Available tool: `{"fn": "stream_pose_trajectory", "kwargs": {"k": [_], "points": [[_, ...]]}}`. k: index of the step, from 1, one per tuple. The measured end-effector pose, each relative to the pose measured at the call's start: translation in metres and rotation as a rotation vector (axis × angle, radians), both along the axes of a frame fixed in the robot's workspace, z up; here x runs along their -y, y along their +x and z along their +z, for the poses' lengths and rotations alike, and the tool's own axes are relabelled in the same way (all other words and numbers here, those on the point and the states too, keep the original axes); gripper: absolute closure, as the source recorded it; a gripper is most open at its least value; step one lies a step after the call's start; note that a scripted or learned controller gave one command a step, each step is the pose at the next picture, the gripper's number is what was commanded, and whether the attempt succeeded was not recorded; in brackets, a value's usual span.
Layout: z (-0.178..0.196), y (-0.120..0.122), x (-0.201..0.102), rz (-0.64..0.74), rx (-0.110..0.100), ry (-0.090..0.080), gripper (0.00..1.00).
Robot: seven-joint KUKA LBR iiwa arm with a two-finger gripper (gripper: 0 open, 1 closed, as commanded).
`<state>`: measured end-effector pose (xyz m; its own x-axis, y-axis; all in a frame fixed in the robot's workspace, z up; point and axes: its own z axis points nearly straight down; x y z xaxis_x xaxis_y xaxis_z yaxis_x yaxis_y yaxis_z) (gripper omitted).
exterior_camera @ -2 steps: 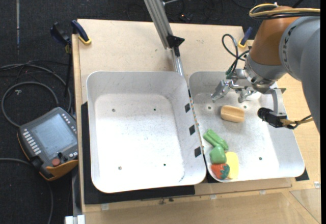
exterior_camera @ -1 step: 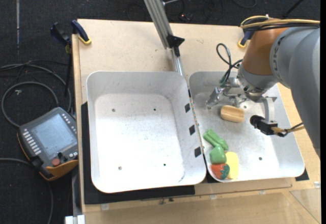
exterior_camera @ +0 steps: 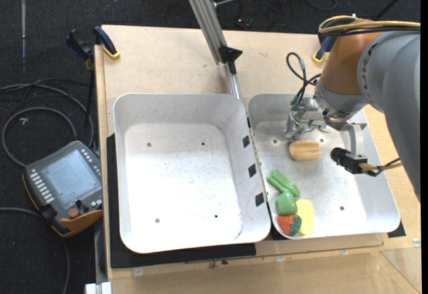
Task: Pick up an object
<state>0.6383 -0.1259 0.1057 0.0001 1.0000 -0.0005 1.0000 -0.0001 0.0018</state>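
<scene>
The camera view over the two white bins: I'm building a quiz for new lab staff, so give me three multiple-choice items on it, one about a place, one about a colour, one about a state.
1. Where does the tan rounded wooden block lie?
A. in the left shallow white bin
B. in the right shallow white bin
C. on the bare bench

2. What colour is the flat piece beside the green toy pieces?
A. yellow
B. blue
C. black

3. How does the tool stand relative to the tan block?
A. far off over the left bin
B. just above and beside it in the right bin
C. raised outside both bins

Key: 1 B, the block rests on the right bin's floor. 2 A, the flat yellow piece lies by the green toy pieces. 3 B, the tool sits close above the block's upper left.
</scene>
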Motion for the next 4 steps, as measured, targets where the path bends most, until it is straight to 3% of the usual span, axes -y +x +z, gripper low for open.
{"fn": "stream_pose_trajectory", "kwargs": {"k": [2, 4], "points": [[0.097, 0.000, 0.001, 0.002, 0.005, -0.001, 1.00], [0.112, -0.012, -0.102, 0.008, 0.001, 0.003, 1.00]]}}
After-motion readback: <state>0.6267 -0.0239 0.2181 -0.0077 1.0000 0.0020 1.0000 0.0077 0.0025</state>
